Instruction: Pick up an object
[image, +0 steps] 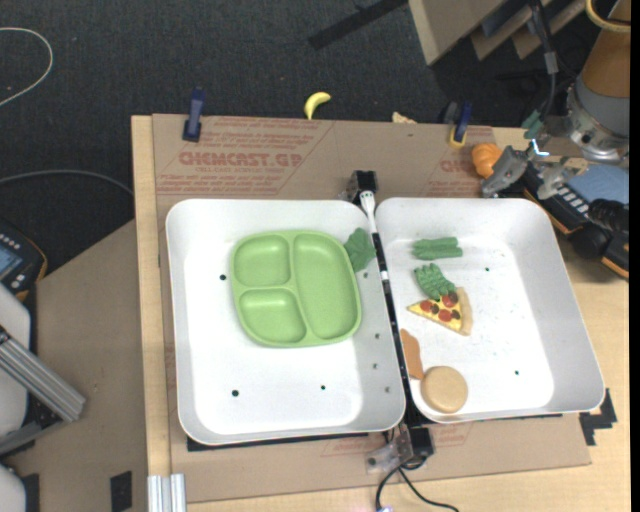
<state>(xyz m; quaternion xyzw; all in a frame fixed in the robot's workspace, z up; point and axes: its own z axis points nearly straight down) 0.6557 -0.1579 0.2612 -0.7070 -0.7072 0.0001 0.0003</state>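
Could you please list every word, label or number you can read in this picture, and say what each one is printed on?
"CHEMCAST GP", in faded red print on the brown board behind the left bin; the letters are blurred, so the reading is uncertain.
Smaller red lines above and below that print, and a matching red print on the board behind the right bin: too blurred to read.
No readable text on the green plate or the toy food.

- 2 blue clamps (193, 115) grip the far edge of the brown board (250, 155).
- A yellow banana-shaped piece (317, 103) lies on the dark floor beyond the board.
- A small orange ball (484, 156) sits on the board's far right corner.
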